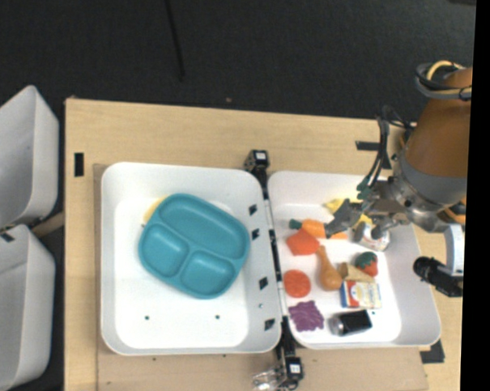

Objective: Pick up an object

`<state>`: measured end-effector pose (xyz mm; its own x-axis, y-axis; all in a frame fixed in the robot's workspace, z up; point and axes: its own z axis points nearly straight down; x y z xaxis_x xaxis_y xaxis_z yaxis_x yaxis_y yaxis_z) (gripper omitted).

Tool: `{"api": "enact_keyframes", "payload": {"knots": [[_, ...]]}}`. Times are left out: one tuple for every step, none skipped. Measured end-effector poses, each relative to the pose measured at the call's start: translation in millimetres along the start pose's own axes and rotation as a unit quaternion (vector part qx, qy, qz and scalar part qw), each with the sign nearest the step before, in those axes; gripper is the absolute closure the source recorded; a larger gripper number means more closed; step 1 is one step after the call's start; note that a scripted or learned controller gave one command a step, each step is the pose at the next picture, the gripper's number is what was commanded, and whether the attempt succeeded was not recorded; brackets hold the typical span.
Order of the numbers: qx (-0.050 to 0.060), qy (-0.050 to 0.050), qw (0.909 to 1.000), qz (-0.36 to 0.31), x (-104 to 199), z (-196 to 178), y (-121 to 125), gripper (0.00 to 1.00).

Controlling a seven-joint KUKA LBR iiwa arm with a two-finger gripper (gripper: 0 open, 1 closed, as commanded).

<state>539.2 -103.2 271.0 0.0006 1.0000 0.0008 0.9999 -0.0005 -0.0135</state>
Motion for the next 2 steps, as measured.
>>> {"api": "enact_keyframes", "payload": {"knots": [[-0.005,-0.001,1.0,-0.001,0,-5,2,0.0],[-0.002,-0.001,1.0,0.0,2,51,12,0.0]]}}
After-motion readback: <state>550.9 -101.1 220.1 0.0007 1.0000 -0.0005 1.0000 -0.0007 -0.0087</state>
